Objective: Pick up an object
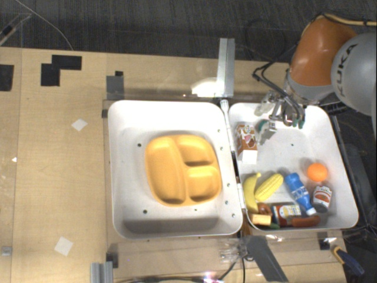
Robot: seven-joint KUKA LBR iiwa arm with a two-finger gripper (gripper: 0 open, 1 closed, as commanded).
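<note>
My gripper (275, 118) hangs over the back of the right bin (340, 158), its fingers pointing down and left, with nothing visibly between them. Just left of it a small red and white packet (247, 141) stands against the bin's left wall. Along the front of that bin lie a yellow banana (251, 191), a corn cob (268, 186), a blue bottle (297, 193), an orange ball (317, 172), a small brown bottle (321, 197) and a red sauce bottle (287, 213). The left bin (126, 128) holds a yellow divided tray (182, 169).
A metal post (225, 69) rises behind the seam between the two bins. The arm's orange band (315, 49) and grey body (356, 69) loom over the back right corner. Bare bin floor (291, 152) lies under and in front of the gripper.
</note>
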